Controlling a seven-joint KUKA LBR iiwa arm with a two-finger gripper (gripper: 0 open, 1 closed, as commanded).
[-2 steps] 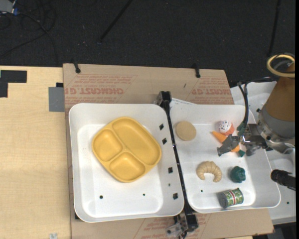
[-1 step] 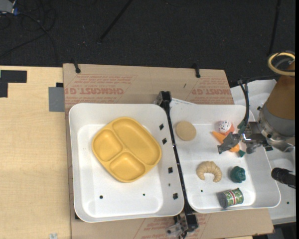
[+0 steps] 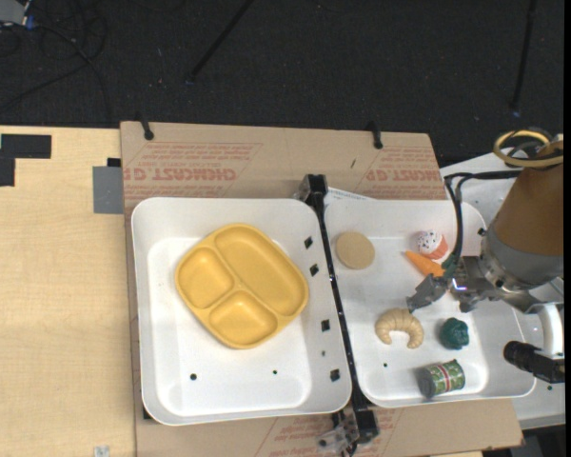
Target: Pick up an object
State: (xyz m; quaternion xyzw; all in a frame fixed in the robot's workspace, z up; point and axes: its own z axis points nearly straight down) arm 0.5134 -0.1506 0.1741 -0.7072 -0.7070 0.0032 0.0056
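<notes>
- Objects for picking lie in the right bin [image 3: 385, 219]: a round tan cookie [image 3: 355, 250], a croissant [image 3: 401, 327], a dark green lump [image 3: 454, 332], a green can [image 3: 443, 379] on its side, an orange carrot-shaped piece [image 3: 424, 263], and a small white ball with red marks [image 3: 430, 244].
- Cookie: near the bin's upper left corner, well apart from the other items.
- Croissant: just left of the green lump; the can lies below both, near the bin's lower wall.
- Carrot-shaped piece and white ball: touching or nearly so, at the bin's upper right.
- Gripper [image 3: 447, 291]: reaches in from the right, positioned over the right bin between the carrot-shaped piece and the croissant. Its fingers stand apart, with nothing visible between them.
- Left bin [image 3: 162, 369]: contains a yellow divided plate [image 3: 241, 284] with three compartments, set at a tilt near the centre.
- Both bins rest on a cardboard sheet [image 3: 266, 165].
</notes>
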